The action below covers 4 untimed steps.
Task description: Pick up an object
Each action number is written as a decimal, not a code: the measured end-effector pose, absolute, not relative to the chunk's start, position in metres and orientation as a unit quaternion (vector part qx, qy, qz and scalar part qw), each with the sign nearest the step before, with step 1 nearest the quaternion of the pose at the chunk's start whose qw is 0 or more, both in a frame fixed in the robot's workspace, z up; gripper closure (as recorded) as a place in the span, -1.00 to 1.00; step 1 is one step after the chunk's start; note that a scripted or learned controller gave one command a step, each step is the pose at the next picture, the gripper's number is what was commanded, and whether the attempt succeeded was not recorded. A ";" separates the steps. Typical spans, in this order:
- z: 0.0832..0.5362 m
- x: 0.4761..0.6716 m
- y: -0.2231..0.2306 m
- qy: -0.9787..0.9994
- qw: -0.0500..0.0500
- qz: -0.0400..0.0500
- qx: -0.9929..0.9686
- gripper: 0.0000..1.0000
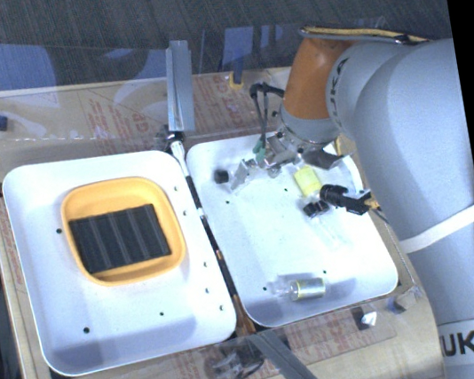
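Small dark object [221, 176] lies on the floor of the right-hand bin [257, 253], just past the gripper [250, 169] on the side away from the arm, near but apart from it as far as the view shows. Can't tell if the gripper is released or clenched; nothing seen grasped. The arm [411, 155] comes in from the view's right as a thick grey link. The orange band [309, 91] sits over the bin's far right corner, and the wrist bends down and toward the view's left, so the gripper is low over the bin's far part. Pale yellow piece [308, 181] lies behind the gripper, on the arm's side. Small brass-ended cylinder [304, 287] is well apart from the gripper, by the near wall. Beyond the dark object, the left-hand bin [49, 305] holds a yellow tray [112, 196] with a dark slotted insert [121, 238].
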<state>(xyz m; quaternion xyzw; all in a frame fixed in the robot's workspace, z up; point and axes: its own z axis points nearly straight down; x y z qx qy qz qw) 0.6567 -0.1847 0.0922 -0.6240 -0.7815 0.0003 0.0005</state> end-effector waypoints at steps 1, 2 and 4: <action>0.140 0.658 -0.124 -0.789 0.000 -0.001 -0.615 -1.00; 0.097 0.634 -0.114 -0.794 -0.009 0.001 -0.608 -1.00; 0.091 0.651 -0.210 -0.809 0.012 0.006 -0.588 -1.00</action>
